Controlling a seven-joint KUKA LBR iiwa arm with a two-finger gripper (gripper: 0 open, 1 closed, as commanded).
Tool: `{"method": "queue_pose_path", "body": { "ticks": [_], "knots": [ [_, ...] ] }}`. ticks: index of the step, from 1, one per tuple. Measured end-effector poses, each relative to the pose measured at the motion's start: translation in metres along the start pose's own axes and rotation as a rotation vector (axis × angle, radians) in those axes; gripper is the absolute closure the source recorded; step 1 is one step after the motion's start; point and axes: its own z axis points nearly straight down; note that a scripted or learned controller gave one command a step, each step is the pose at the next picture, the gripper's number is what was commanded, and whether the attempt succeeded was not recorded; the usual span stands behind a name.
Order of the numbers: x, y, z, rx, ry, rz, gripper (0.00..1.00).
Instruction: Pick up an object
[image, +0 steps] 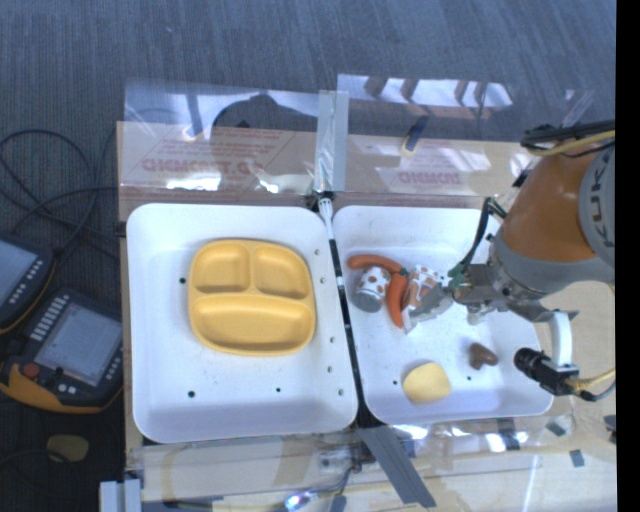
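Note:
The right bin holds several small objects. A curved orange-red piece lies near its left wall, with a small grey round item just below it. An orange stick-shaped piece lies slanted beside them. My gripper is low in the bin, right up against the stick's right side, with a white speckled bit at its tip. Nearer the front lie a yellow rounded lump and a small brown piece.
The left bin carries a yellow divided plate. A ridge separates the two bins. The arm's orange and grey body hangs over the right bin's right side. A black fitting sticks out near the front right corner.

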Motion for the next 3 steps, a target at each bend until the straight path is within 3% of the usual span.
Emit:
{"method": "queue_pose_path", "body": {
  "ticks": [1, 2, 3],
  "knots": [
    [-0.013, 0.097, 0.087, -0.001, -0.001, -0.001, 0.00],
    [-0.012, 0.100, 0.076, -0.005, 0.003, -0.002, 1.00],
    [0.037, 0.122, -0.023, -0.001, -0.003, -0.001, 1.00]
  ]
}}
